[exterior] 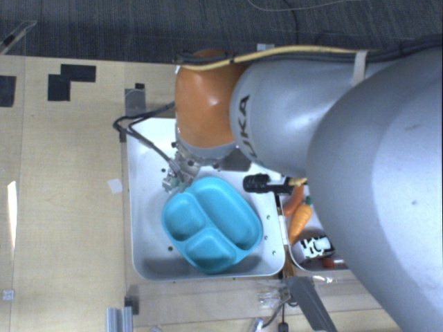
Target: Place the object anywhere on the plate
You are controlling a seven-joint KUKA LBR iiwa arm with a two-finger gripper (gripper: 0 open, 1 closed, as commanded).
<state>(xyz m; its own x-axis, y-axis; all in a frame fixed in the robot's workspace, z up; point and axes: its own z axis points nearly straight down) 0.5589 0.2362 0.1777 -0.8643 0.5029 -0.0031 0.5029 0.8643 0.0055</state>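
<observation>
A blue plate (211,228) with three compartments lies in the left white bin (142,234), toward its front. My gripper (175,177) hangs at the plate's back left rim, just above or touching it. Nothing shows in the plate's compartments. An orange carrot (300,217) lies in the right bin (296,256), close to the wall between the two bins. My arm covers most of the right bin.
A small black-and-white object (318,245) rests in the right bin in front of the carrot, with a red bit (333,260) beside it. The bench left of the bins is bare wood with black marks (71,79) at the back.
</observation>
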